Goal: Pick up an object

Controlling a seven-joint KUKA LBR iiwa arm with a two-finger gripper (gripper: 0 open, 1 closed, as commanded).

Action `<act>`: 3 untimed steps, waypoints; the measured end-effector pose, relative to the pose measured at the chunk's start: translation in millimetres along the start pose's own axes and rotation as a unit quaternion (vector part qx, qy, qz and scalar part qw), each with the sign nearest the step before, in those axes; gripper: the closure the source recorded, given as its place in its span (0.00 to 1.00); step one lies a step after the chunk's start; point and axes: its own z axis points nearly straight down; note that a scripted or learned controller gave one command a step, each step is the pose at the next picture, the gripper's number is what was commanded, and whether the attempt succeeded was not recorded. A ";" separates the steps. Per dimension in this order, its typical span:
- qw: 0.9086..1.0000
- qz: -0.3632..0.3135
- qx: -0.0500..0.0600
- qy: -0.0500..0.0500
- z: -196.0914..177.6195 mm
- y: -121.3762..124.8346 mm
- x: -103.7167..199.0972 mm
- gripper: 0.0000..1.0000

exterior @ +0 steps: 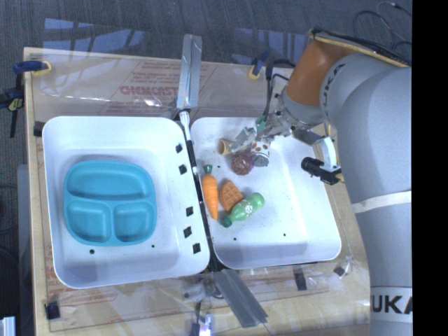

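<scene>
Not yet done, by the look of it: gripper point(253, 140) low in the right bin point(308, 222), at its far side, over a brownish round piece point(243, 164) and a small cone-like bit point(225, 145). Cannot tell whether spread or pinching (too cluttered and blurred there). Nothing visibly lifted. Left to do, seemingly: close, raise. Nearer the divider, a carrot point(210, 196), an orange ridged piece point(230, 194), a green bottle-like toy point(244, 208). In the left bin point(56, 152), a blue sectioned tray point(109, 203). Wooden bench point(105, 82) under clear sheeting, on dark carpet point(105, 5).
</scene>
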 end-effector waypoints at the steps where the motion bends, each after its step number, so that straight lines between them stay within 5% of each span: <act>1: 0.996 0.091 0.012 0.005 17.0 -40.9 9.1 0.00; 2: 0.998 0.053 0.013 0.007 17.0 -86.3 66.8 0.00; 3: 0.999 0.051 0.014 0.006 7.4 -85.9 66.2 1.00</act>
